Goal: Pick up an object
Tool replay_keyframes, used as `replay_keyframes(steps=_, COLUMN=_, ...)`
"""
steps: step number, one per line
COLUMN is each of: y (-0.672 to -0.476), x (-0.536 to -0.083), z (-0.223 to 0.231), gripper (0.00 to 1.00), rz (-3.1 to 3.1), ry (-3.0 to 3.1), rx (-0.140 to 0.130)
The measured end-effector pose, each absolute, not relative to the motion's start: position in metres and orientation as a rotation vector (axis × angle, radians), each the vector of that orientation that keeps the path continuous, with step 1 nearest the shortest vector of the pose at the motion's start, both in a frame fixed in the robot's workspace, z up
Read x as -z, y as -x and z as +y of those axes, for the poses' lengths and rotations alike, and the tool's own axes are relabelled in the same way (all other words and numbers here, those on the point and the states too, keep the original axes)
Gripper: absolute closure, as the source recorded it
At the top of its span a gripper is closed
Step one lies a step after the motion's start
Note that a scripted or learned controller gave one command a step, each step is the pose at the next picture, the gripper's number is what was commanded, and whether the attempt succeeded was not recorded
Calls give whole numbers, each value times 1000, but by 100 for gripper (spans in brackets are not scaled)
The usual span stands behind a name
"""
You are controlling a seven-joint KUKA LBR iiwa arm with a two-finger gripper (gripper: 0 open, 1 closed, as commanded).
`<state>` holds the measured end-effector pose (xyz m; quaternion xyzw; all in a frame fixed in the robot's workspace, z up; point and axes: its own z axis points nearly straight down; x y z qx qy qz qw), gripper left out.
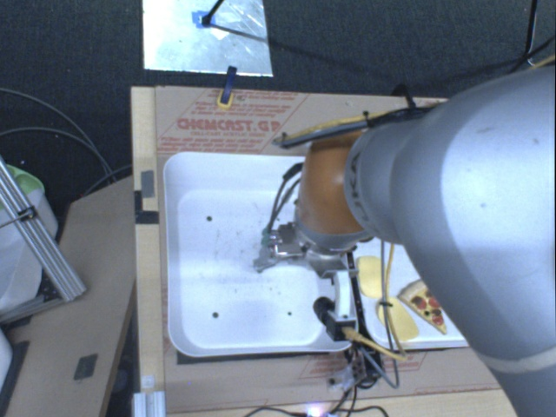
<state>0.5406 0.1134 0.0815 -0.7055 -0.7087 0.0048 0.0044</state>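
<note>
My gripper (274, 254) hangs below the orange band (326, 189) of the arm, over the right part of the left white bin (200, 233), close to the wall between the two bins. In the right bin (434, 341) lie a toy pizza slice (424, 307) and two pale yellow pieces (372, 276) (397, 321), just right of the gripper. The big grey arm covers most of the right bin.
The bins rest on a cardboard sheet (226, 124). A shiny foil square (208, 24) lies on the dark floor behind it. A metal frame (35, 241) stands at the left. Cables hang at the front edge (360, 372).
</note>
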Motion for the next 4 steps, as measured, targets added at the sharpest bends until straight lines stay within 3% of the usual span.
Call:
replay_keyframes(steps=1, y=-582, x=-134, z=51, gripper=0, rz=-2233, ry=2233, rx=8)
replay_keyframes(steps=2, y=-585, x=-131, z=58, gripper=0, rz=-2220, ry=2246, rx=-7)
replay_keyframes(steps=3, y=-585, x=-141, z=46, gripper=100, rz=-2224, ry=2265, rx=-31)
replay_keyframes(steps=4, y=-552, x=-157, z=77, gripper=100, rz=-2226, ry=2234, rx=-3)
